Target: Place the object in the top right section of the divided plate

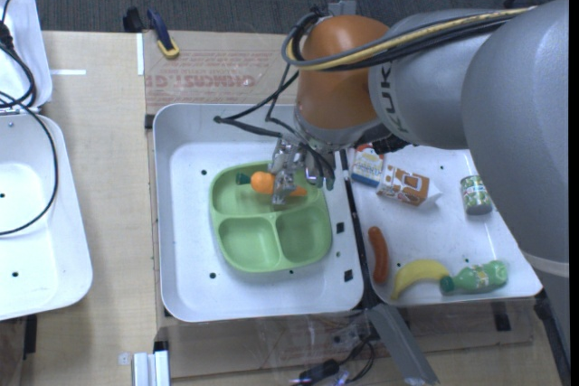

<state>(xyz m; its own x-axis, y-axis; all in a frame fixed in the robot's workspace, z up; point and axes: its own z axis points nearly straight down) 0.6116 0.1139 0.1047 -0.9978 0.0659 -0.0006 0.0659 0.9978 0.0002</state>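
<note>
Gripper (291, 179) positioned over the green divided plate (271, 217), centre of frame.

The plate is smooth, glossy plastic, rounded-square, with three moulded compartments; it rests in the shallow white bin (181, 221) at centre frame. A small round orange object (262, 183) with a green stem end lies in the plate's upper compartment, at the left side of the metallic fingers (283, 165) and touching or just beside them. Finger opening cannot be determined; they overlap the orange object. The neighbouring bin (452, 230), lower right of frame, carries a printed carton (391, 178), a small can (475, 195), a red sausage shape (379, 252), a curved yellow banana (419, 275) and a green bottle (474, 277).
</note>
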